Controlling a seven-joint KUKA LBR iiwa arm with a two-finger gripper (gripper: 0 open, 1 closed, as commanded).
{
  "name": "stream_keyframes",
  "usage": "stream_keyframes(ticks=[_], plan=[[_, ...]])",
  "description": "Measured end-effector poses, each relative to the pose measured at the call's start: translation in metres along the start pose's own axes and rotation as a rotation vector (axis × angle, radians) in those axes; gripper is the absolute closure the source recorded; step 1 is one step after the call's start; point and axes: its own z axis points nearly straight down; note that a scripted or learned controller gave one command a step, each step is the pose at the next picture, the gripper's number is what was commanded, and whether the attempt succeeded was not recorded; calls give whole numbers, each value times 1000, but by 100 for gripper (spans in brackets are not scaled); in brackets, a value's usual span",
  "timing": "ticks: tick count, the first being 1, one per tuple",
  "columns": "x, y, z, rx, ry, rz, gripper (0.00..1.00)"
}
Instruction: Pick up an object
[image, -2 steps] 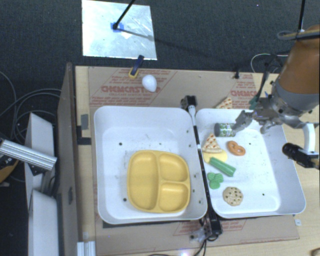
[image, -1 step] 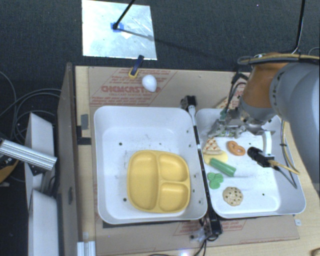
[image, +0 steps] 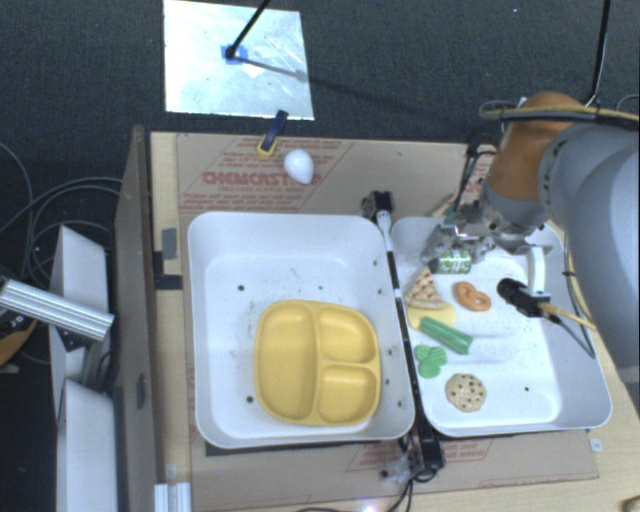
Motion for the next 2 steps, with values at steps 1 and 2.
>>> stream_keyframes(ticks=[1,2], plan=[[1,1,-13,-5,1,-2,100],[54,-51,-105,-1,2,-4,100]])
